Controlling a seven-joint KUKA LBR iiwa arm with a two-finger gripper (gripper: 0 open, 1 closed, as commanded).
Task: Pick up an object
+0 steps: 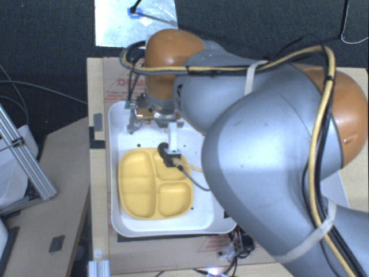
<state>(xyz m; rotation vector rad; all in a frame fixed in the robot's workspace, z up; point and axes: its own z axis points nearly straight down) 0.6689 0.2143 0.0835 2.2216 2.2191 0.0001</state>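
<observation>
A yellow divided plate [151, 184] lies flat in the left white bin [117, 221], taking up its near half. My gripper [137, 119] hangs over the far end of that bin, just beyond the plate's far edge and apart from it. The grey arm with its orange band crosses in from the right and hides the bin's right side and most of the bench beyond it. Nothing shows in the gripper's grasp.
A silver sheet [136, 13] with a small blue mark lies beyond the bench at the top. An aluminium frame [26, 160] stands at the left on a tan surface. Dark cables run along the floor on the left.
</observation>
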